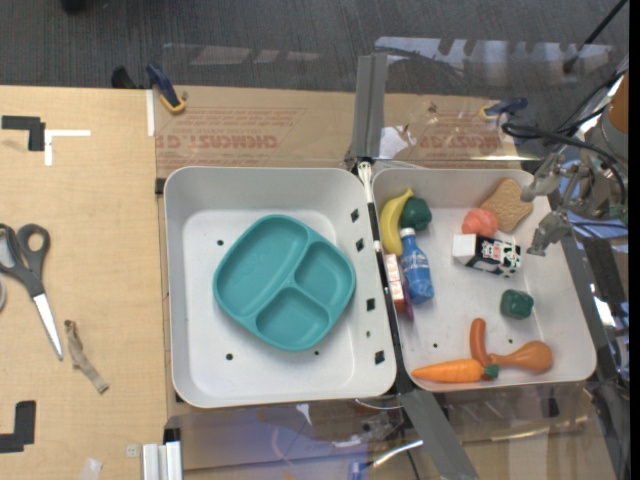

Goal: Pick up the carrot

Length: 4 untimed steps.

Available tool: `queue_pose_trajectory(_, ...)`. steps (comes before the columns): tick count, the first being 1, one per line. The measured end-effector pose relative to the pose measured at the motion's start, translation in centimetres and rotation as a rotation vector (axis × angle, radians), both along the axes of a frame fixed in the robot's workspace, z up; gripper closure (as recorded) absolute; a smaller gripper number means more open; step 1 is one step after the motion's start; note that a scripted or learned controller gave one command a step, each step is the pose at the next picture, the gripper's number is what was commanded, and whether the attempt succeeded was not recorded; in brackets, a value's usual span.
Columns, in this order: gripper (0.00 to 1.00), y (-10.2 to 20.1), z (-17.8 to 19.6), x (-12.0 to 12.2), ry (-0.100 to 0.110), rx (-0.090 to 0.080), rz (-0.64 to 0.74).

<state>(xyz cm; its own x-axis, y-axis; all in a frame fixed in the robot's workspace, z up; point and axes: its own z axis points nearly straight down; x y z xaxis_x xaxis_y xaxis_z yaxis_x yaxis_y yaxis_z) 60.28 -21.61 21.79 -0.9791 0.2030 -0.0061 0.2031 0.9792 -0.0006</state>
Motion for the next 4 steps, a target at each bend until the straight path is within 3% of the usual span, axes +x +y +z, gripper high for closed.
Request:
queue_pose_trajectory(1,0.0,2.8,-8.6,-6.2,0.004,0.001,-0.062)
queue_pose_trajectory(2,0.0,9.3,-11.9,-11.4,-0.015,-0.002,-0.007)
queue_pose_trajectory(3,0.0,11.9,-11.9,-11.5,-0.029,-0.009,0.089)
queue_pose_trajectory(4,0.0,10.8,-11.8,-11.5,-0.029,-0.009,0.396)
